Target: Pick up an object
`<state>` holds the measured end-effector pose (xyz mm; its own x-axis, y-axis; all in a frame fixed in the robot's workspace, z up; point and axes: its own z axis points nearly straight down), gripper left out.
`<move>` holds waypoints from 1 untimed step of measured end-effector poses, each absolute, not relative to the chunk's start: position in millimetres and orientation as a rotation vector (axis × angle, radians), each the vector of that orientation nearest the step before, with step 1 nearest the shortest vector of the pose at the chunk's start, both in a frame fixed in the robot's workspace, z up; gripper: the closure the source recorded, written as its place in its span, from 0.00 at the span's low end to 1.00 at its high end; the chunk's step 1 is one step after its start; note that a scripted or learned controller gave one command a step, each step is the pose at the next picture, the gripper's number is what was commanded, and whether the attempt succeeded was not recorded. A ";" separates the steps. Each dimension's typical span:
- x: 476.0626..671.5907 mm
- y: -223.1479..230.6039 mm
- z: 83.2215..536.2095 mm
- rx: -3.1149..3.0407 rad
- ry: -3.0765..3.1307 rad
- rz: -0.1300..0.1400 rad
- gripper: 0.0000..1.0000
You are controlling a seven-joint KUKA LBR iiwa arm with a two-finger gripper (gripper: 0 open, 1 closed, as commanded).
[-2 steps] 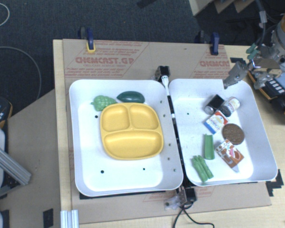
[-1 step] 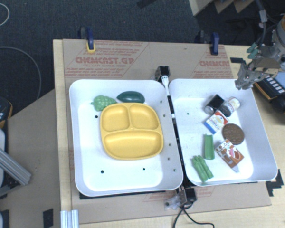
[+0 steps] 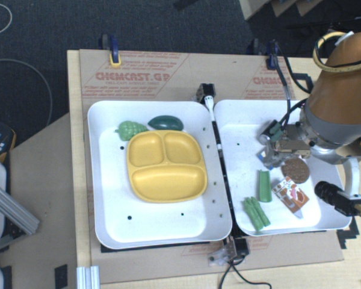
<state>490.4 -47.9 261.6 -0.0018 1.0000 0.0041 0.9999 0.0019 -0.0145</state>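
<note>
My gripper [image 3: 275, 151] hangs low over the middle of the right bin [image 3: 240, 131], and its metal parts hide what lies under it. Just right of it lies a brown round disc [image 3: 298, 170]. Below the disc sits a red and white packet [image 3: 290, 195]. A green stick [image 3: 264, 185] lies upright below the gripper, and a green bean pod [image 3: 254, 212] rests near the bin's front edge. I see nothing clearly between the fingers.
The left bin [image 3: 108, 209] holds a yellow divided plate [image 3: 166, 165], a light green knobbly piece [image 3: 130, 130] and a dark green oval [image 3: 166, 123] behind it. The arm's grey and orange body [image 3: 343, 95] covers the right bin's far right side.
</note>
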 end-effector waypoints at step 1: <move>479.5 30.3 305.2 -2.212 -2.233 -0.008 1.00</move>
<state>479.5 30.3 305.2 -0.0095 1.0000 0.0023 0.9999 0.0095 0.0050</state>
